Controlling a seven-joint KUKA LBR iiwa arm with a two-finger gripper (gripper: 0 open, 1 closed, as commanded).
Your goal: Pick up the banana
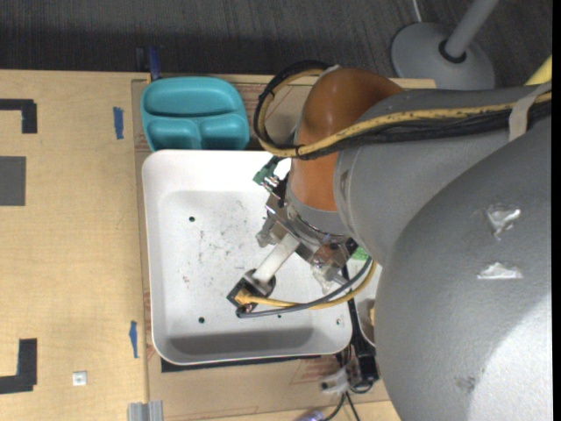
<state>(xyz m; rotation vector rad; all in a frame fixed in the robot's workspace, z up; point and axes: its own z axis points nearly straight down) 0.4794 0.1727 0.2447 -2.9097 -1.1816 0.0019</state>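
My gripper [307,244] hangs low over the white bin [188,270], close to the bin's right wall. The big grey arm [456,235] and its orange band [337,139] cover whatever sits to the gripper's right. Whether the gripper is apart or together, I cannot tell. Left of the gripper I see bare bin floor with faint scuffs. Up-view from the gripper, a teal tray [195,112] sits just past the bin's far rim. I cannot tell where the banana lies.

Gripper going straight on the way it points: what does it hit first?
Most likely the bare floor of the white bin under the gripper; depth is unclear from this angle.
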